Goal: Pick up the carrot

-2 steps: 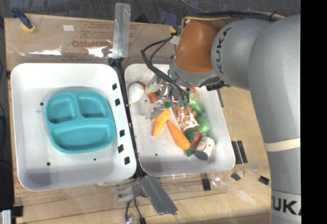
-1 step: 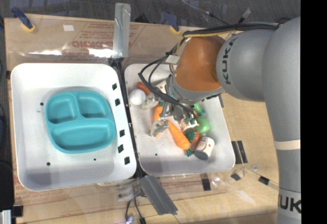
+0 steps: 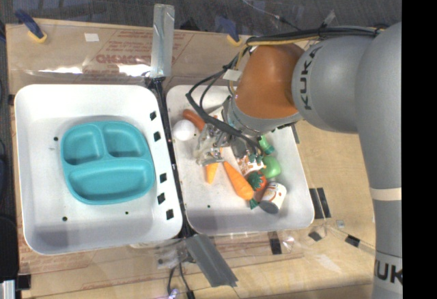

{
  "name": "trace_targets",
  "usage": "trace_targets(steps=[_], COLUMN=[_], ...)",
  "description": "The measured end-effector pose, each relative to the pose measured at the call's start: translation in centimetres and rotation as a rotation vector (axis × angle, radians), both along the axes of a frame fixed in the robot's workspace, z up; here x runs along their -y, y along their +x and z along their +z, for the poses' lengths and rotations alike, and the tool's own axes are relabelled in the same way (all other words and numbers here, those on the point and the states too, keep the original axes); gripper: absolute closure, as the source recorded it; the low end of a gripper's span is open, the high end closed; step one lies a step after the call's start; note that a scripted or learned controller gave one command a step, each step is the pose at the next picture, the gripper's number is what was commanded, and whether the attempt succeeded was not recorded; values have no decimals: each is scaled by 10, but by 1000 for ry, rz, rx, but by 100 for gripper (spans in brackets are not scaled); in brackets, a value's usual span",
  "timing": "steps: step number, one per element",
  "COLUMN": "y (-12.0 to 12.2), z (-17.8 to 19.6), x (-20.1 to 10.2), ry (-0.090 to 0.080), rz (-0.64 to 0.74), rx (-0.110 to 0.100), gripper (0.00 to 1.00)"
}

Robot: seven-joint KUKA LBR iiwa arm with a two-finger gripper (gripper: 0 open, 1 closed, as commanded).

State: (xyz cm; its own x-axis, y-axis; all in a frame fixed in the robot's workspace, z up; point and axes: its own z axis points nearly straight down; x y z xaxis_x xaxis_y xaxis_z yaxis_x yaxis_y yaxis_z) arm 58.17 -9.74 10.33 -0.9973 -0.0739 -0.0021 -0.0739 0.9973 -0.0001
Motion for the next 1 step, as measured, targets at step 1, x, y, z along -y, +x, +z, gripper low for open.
trace_targets(steps=[1], y=[-21], z=[120], x=[64], ry=[-6], rz=[218], rx=[7], gripper=[100])
